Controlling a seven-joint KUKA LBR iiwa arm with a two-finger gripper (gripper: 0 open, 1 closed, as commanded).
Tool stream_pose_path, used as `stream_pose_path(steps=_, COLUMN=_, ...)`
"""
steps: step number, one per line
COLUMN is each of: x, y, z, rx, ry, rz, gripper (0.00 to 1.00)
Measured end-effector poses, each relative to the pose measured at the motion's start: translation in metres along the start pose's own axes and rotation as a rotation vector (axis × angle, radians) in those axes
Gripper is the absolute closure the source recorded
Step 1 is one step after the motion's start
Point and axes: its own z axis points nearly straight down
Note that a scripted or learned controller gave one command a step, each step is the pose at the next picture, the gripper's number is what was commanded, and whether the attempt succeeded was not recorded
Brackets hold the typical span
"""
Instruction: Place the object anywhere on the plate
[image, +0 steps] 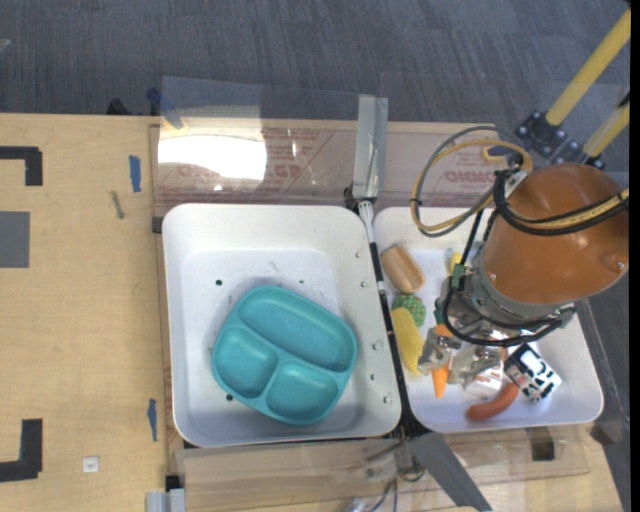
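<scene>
Overhead slanted view of the pick stage of a pick-and-place cycle. The arm (545, 235), a grey body with a broad orange band, enters from the right of the frame and hangs over the right bin (580, 395), its gripper (455, 350) lowered among the toy foods at lower centre-right; whether the gripper is spread or closed, and whether it has hold of anything, cannot be told, because the wrist and cables cover it from above. The step in hand is judged to be the selection or grasp of an object, with nothing yet carried toward the plate (285, 350). The plate lies in the left bin (190, 300), left of centre in the frame: a teal, smooth, matte plastic dish of rounded outline, divided by low ridges into one large and two smaller compartments, all bare. Candidate objects lie in the right bin: a tan bread roll (402, 267), oblong and dull; a yellow corn cob (408, 335) with a green leafy end, lying along the left wall; a small orange carrot (439, 381), tapered, just below the gripper; a reddish sausage (492, 404), curved and glossy; and a black-and-white block (535, 375) with hard edges. The next move calls for a secure closure on one object, a clean lift above the divider (378, 290) between the bins, and travel leftward to release over the plate. Both bins are shallow white moulded plastic on a wooden bench (70, 320).
</scene>
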Motion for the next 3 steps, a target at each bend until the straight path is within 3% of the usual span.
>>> stream_pose_path(steps=1, x=-0.104, y=0.011, z=-0.104, rx=0.007, ry=-0.004, rz=-0.221, gripper=1.0)
stream_pose_path(steps=2, x=-0.17, y=0.051, z=-0.08, rx=-0.005, ry=0.001, rz=-0.407, gripper=1.0)
stream_pose_path(steps=3, x=-0.169, y=0.05, z=-0.081, rx=-0.004, ry=0.001, rz=-0.405, gripper=0.0)
